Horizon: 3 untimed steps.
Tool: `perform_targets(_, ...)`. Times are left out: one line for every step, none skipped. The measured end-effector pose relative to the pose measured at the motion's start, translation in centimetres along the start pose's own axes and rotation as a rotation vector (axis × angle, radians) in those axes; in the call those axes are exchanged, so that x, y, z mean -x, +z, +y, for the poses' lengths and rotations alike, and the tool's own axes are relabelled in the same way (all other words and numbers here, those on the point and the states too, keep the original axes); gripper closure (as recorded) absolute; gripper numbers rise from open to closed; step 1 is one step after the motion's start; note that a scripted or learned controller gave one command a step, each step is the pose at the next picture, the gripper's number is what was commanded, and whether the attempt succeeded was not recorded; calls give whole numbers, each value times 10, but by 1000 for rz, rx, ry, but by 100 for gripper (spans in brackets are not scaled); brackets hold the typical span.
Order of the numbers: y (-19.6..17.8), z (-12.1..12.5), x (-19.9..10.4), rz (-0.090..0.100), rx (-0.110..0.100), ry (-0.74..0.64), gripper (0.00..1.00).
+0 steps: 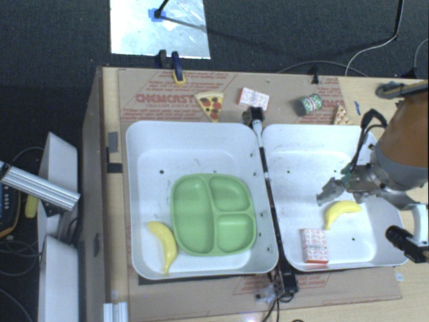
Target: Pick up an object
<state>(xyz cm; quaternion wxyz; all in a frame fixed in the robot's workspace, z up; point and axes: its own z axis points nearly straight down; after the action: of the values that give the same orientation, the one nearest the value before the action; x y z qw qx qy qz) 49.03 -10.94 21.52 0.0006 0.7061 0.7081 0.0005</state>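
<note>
Where the camera looks down at a slant, takes up most of the view: a brown bench with red print along its far strip. Bears two shallow white bins side by side, left bin and right bin, touching along a dark seam in the middle. Beyond the bench's far edge, on dark floor, a silver sheet.

Enters from the right: the arm, orange band and grey wrist above the right bin's right side. Ends in the gripper, low over the right bin's floor and pointing left. Open or closed: cannot tell from this slant. Nothing seen clamped in it.

In the left bin, toward the near right: a green plate with three compartments, lying flat. Just beside its near left edge, a left banana, curved, tip toward the near wall, close to or touching the plate.

In the right bin, right under the gripper and just to its near side: a right banana, yellow, lying flat on the floor, very close to the gripper; touching or not cannot be made out. Near the same bin's near wall, apart from that banana: a small box, white with red print.

On the bench's far strip, outside the bins, left to right: a blue clamp at the far edge, a pizza slice, a small card, a can on its side, and a cracker.
</note>
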Motion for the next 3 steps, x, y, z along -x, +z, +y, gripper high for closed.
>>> perform_targets(118,28,53,-5,13,1,0)
perform_targets(106,29,55,-10,19,2,100)
perform_targets(26,35,98,-2,3,2,100)
